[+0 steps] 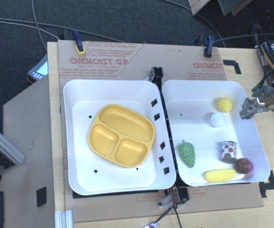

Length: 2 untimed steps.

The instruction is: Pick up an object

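The right bin holds several small objects. A yellow lemon and a white ball lie near its far right side. A green bunch of grapes rests by the left wall. A small printed can, a dark red plum and a yellow corn cob sit in the near right corner. My gripper hangs over the bin's right rim, just right of the lemon and apart from it. Nothing is visibly held.
The left bin carries a yellow divided plate. A black divider with clips runs between the bins. Clamps hold a cardboard sheet at the back. Cables hang at the right edge by the arm.
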Tool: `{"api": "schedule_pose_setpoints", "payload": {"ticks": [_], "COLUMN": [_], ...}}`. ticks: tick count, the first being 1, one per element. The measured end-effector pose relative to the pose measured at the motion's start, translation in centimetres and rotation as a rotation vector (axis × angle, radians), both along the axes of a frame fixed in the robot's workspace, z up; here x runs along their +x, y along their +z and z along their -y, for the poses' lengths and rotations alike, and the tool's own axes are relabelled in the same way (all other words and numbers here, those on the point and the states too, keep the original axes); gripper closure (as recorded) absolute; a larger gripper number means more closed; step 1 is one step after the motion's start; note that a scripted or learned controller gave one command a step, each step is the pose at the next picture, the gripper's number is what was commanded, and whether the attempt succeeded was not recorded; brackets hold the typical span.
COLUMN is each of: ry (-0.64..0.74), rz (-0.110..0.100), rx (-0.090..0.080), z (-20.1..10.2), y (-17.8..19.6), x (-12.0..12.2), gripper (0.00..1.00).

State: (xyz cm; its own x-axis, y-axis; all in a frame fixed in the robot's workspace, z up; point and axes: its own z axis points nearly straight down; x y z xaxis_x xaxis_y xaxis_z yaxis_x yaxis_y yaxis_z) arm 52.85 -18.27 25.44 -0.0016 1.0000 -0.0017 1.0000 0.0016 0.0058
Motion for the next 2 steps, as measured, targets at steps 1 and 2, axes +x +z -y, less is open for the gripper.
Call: {"api": "schedule_pose_setpoints", "payload": {"ticks": [1,2], "ry": [0.005,0.005], "rz": [-0.006,-0.009], "rx": [0.004,0.005], "z": [-6.1,-11.5], "y": [-0.6,-2.0], "x": [1.5,2.6], "gripper": [1.0,1.0]}}
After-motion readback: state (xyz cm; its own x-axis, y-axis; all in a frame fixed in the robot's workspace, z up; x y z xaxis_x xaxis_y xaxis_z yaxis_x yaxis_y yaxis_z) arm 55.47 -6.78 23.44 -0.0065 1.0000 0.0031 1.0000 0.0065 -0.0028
